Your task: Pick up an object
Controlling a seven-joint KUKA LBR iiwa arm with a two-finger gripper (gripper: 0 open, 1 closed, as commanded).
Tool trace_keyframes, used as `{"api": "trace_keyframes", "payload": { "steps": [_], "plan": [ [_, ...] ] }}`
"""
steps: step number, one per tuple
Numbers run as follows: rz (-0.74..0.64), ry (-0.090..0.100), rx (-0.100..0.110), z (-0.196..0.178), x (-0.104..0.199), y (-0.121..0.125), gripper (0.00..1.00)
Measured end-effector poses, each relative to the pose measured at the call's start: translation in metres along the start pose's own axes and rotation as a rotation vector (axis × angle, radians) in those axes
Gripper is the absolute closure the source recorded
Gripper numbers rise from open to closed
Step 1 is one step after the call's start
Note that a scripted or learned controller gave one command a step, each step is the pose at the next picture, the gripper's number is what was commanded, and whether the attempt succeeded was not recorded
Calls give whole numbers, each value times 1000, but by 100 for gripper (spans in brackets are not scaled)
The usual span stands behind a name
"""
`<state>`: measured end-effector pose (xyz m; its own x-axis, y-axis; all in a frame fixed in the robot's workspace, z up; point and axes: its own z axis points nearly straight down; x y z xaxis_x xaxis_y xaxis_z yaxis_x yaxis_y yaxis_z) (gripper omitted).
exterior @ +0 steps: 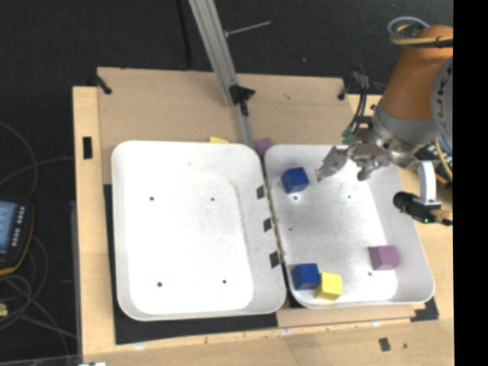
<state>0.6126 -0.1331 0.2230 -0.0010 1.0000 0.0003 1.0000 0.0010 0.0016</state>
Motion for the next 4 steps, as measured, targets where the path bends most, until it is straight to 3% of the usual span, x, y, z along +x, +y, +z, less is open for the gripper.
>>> {"api": "trace_keyframes", "payload": {
  "steps": [1,2,3,4],
  "plan": [
    [-3,0,7,100,30,26,0],
    [-2,-2,1,128,42,43,0],
    [-3,-4,-4,114,40,44,100],
    [-6,1,-5,21,97,3,100]
  ]
}}
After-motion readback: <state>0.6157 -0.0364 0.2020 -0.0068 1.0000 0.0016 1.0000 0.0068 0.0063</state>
